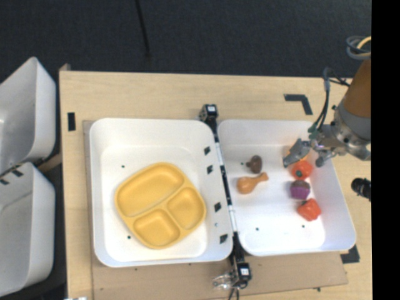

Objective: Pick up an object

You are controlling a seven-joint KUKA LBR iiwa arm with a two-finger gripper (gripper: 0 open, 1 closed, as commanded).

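Imo the gripper (304,155) should drop straight down w/ jaws kept spread wide like they are now, holding nothing, then close slow so the orange tomato-looking toy (302,170) doesn't squirt out sideways. It sits just below the jaws, roughly between the fingertips, in the right bin (275,239). It's small, round, glossy orange-red w/ a green bit on top, prob smooth plastic, and the purple toy (299,190) is right next to it, so keep the approach tight.

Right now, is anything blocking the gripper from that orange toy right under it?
Nothing visible. The gripper hangs directly above the orange toy in the right bin; the purple toy sits just beyond it, not between them.
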